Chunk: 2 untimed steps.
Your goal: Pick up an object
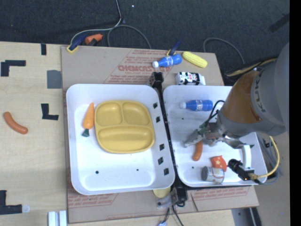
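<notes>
- While the arm [256, 102] is reaching in from the right, its gripper [196, 139] is hanging low over the right bin [188, 173], with its fingers spread apart and nothing between them.
- A small orange-red sausage [198, 150] is lying on the bin floor just below the fingertips, near them but not clamped.
- A blue bottle [197, 106] is lying on its side toward the bin's far edge.
- A red-and-grey item [215, 167] is sitting near the front wall.
- Over in the left bin [117, 173], a yellow divided plate [124, 126] is resting beside a toy carrot [88, 117].
</notes>
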{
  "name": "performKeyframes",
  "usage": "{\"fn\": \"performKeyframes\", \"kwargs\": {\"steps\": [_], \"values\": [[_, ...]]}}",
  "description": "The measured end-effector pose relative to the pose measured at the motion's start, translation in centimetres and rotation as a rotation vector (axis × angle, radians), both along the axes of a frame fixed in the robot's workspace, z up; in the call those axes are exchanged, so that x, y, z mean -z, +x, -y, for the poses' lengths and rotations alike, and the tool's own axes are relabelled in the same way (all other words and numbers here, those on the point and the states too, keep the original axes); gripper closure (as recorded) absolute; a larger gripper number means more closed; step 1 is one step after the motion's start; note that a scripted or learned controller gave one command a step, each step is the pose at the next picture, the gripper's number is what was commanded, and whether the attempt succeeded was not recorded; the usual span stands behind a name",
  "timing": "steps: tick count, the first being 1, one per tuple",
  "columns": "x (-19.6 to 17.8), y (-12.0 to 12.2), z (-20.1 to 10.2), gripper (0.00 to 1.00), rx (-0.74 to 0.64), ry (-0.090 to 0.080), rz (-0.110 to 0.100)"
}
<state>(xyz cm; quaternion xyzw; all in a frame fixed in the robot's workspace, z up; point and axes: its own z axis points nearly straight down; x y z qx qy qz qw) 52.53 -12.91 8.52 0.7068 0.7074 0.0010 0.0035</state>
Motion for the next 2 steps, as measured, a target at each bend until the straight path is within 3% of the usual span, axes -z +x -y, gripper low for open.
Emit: {"fn": "performKeyframes", "kwargs": {"steps": [1,2], "values": [[-1.2,0.2,0.1,1.0,0.001,-0.002,0.002],[-10.2,3.3,-7.8,1.0,-0.004,0.004,-0.003]]}}
